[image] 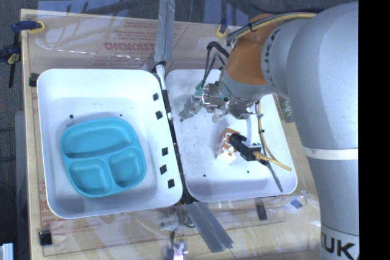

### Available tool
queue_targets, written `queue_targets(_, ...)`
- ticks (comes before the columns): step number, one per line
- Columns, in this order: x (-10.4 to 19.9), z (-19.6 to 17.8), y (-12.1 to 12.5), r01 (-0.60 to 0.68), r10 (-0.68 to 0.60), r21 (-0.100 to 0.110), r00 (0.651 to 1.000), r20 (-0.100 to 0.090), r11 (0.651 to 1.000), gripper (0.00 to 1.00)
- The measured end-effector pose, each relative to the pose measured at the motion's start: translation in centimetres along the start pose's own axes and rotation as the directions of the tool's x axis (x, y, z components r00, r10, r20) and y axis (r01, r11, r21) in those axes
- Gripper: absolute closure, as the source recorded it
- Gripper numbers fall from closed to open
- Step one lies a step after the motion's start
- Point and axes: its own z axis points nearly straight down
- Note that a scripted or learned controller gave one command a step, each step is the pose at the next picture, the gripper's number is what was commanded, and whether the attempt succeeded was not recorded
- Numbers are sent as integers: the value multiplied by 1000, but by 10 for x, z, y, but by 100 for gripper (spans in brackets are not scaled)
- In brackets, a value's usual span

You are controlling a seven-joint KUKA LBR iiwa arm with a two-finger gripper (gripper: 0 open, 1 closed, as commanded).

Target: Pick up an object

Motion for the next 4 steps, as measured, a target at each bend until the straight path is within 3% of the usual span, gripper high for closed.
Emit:
queue_targets(1,-48,32,-63,-57,57,-29,998,1,998,0)
queue_targets(2,3,37,-107,8,-7,-32,1000,23,999,0)
queue_targets(3,-54,26,-40,-110,110,0,994,-1,994,0)
queue_targets(4,-14,44,-112,12,-12,0,1000,-2,1000,0)
